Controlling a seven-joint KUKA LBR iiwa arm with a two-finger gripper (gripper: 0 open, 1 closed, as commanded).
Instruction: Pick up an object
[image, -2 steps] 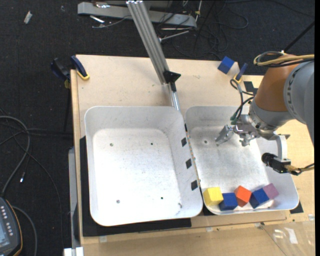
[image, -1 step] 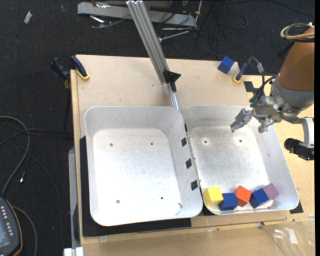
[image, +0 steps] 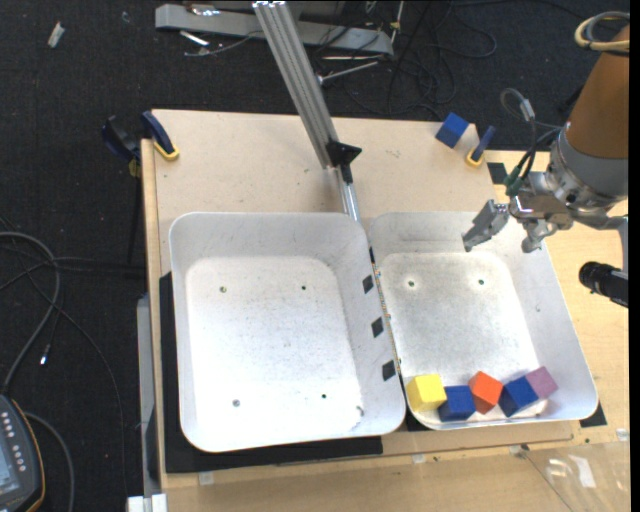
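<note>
Several small blocks lie along the near edge of the right bin (image: 440, 240): a yellow block (image: 426, 390), a blue block (image: 457, 402), an orange block (image: 486, 390), a second blue block (image: 519, 395) and a pale purple block (image: 541, 381). My gripper (image: 509, 231) hangs over the far right corner of that bin, well away from the blocks. Its two grey fingers are spread apart, open, with nothing between them.
The left bin (image: 265, 330) lies beside the right one. A blue cube (image: 453, 129) rests on the wooden bench beyond the bins. A metal pole (image: 300, 80) slants down to the bins' far junction. Clamps (image: 150, 135) sit at the bench's far left corner.
</note>
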